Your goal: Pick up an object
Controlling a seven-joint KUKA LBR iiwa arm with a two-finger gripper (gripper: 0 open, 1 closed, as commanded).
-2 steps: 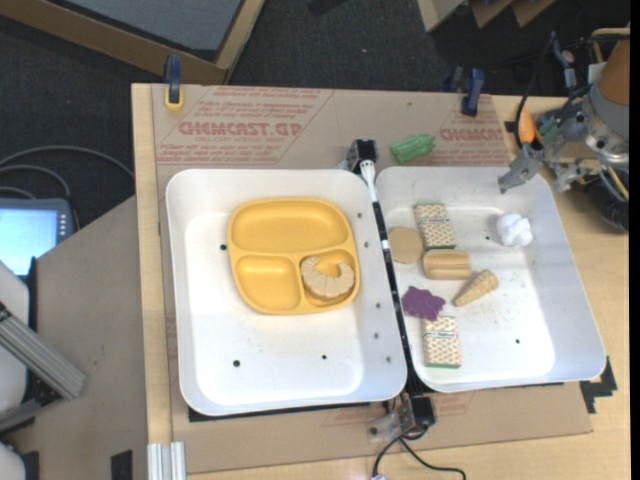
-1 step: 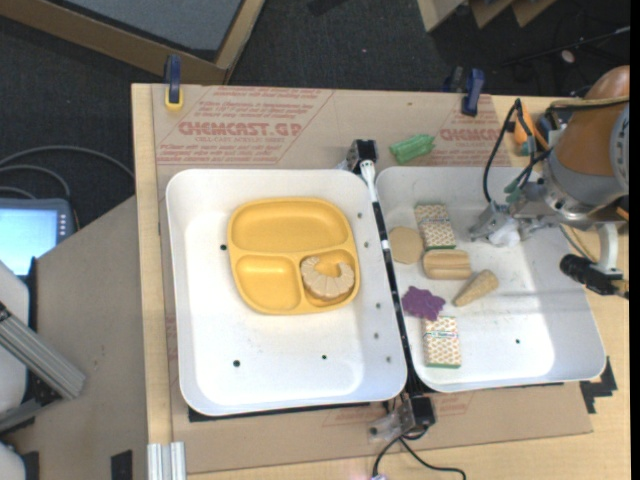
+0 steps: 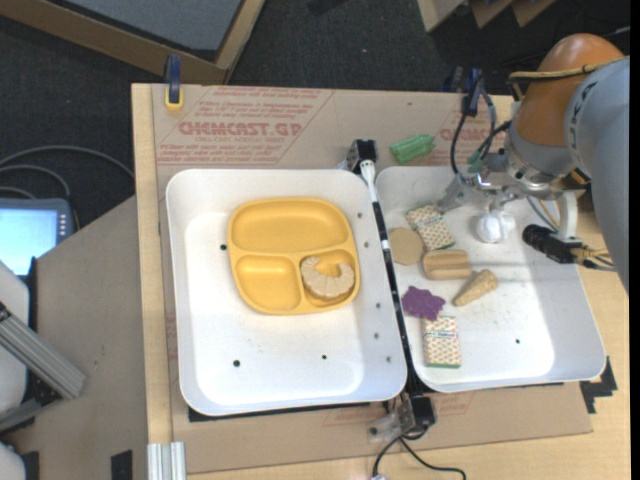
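Note:
My gripper (image 3: pixel 489 224) hangs low over the back of the right bin (image 3: pixel 560 358), under the grey arm with its orange band (image 3: pixel 560 78). Just left of it lies a checkered packet (image 3: pixel 431 228). Nearby are a tan round disc (image 3: pixel 405 246), a tan loaf-shaped block (image 3: pixel 446 264), a pale wedge (image 3: pixel 476 288), a purple piece (image 3: pixel 423 302) and a small printed packet (image 3: pixel 441 342). I see nothing between the gripper's tips.
The left bin (image 3: pixel 200 348) holds a yellow divided tray (image 3: pixel 292 253) with a round tan bagel-like item (image 3: pixel 326 278) in its lower right compartment. A green object (image 3: pixel 412 149) lies on the bench behind the right bin. Cables trail around the wrist.

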